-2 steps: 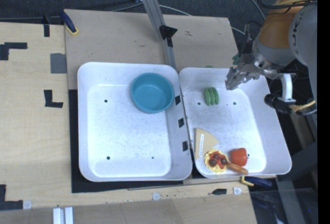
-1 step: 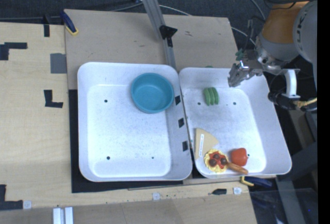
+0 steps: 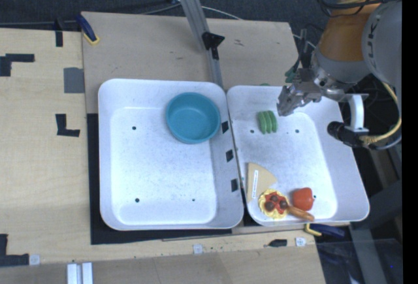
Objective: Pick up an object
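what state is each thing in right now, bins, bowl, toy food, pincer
round blue plastic bowl: upright, in the left white bin, near its back edge
ridged green toy vegetable: lying flat in the right white bin, not gripped
tan toy pizza slice: lying flat by the right bin's front
red toy tomato: resting at the front, beside the pizza slice
pincer: just right of the green vegetable, holding nothing visible

We see a blue bowl [image 3: 192, 117] in the speckled white left bin [image 3: 130, 178]. In the white right bin [image 3: 326, 158] we spot a ribbed green piece [image 3: 266, 122], a red tomato [image 3: 302, 198] and a yellow-and-red pizza slice [image 3: 273, 203]. Grey arm [image 3: 385, 34], orange band [image 3: 349, 31].
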Robot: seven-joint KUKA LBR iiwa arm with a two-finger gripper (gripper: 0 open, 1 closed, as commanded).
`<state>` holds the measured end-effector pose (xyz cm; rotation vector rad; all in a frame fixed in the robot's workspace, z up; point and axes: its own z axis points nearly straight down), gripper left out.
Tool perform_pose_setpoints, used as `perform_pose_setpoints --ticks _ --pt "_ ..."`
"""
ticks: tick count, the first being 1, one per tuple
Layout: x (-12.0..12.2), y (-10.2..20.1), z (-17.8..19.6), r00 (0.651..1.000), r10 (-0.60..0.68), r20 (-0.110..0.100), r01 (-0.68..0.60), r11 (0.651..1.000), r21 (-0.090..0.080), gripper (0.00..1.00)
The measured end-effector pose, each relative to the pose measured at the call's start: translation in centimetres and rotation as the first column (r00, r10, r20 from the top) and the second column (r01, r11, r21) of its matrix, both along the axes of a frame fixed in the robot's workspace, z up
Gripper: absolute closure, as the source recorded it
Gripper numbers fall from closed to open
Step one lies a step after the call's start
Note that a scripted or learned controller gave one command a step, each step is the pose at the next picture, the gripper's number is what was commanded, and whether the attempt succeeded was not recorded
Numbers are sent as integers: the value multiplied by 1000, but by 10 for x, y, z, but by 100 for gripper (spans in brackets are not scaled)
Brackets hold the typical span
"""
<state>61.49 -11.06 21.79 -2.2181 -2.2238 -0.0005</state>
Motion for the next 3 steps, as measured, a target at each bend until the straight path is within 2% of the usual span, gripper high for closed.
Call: perform_pose_setpoints --ticks 2,3 --pt "-37 99 -10 1000 1 -1 -1 1000 0 100" --pt "-65 137 2 1000 1 0 -1 1000 0 100"
